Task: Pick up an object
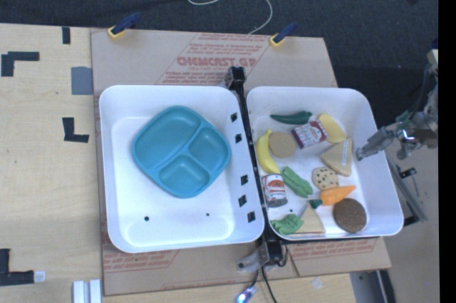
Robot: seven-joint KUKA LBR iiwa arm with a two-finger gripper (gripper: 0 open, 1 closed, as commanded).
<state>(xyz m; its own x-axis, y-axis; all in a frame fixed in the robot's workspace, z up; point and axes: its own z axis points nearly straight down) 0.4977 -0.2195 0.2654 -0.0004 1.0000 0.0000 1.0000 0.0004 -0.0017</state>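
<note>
1. Firstly, two shallow white bins sat side by side: the left bin (114, 152) carried one blue three-compartment plate (181, 150), turned corner-on like a diamond, and the right bin (374, 123) carried all the play food.
2. Along that bin's left side lay one yellow banana (266, 152), its long axis running near top to bottom with a slight curve, and below it one small can (275, 190) with a red label, standing roughly upright.
3. At the lower left corner lay one green leafy piece (286, 225) against a tan wedge (311, 222).
4. Two green vegetables were counted: a dark pepper (291, 117) lying nearly left to right near the top wall, and a lighter pod (296, 181) slanting down to the right.
5. Mid-bin sat one tan round (281, 145), one maroon packet (308, 134), one spotted cookie (323, 177), one yellow piece (332, 127) and one pale wedge (338, 160).
6. Lower right lay one orange carrot (335, 194), long axis left to right, and one brown disc (350, 214).
7. The gripper (370, 147) hung at the right bin's right edge with nothing between its fingers; how far they were parted could not be told.
</note>
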